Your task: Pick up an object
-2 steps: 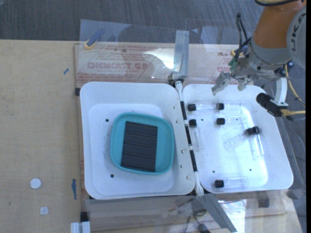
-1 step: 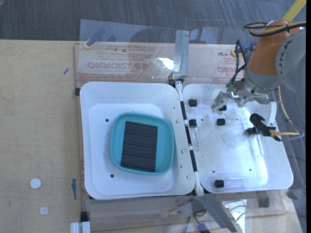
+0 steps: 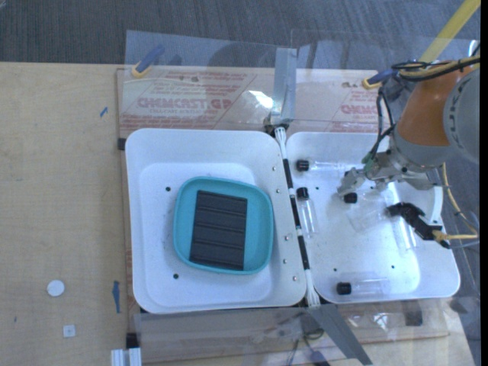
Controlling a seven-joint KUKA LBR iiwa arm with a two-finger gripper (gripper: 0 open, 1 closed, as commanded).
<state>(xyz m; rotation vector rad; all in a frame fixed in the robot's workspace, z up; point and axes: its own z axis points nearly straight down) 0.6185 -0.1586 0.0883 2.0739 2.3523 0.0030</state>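
Low over the upper part of the right bin [image 3: 438, 277] hangs the pincer [image 3: 358, 180], and whether it is spread or pressed together I cannot tell, nor whether it pinches anything. Clear tubes with black caps lie scattered in that bin: one just beside the pincer [image 3: 319, 164], one by the divider [image 3: 305, 208], one near the front edge [image 3: 364, 286]. Over in the left bin [image 3: 145, 227] sits a teal tray [image 3: 183, 227] with a dark ribbed block [image 3: 219, 229] on it.
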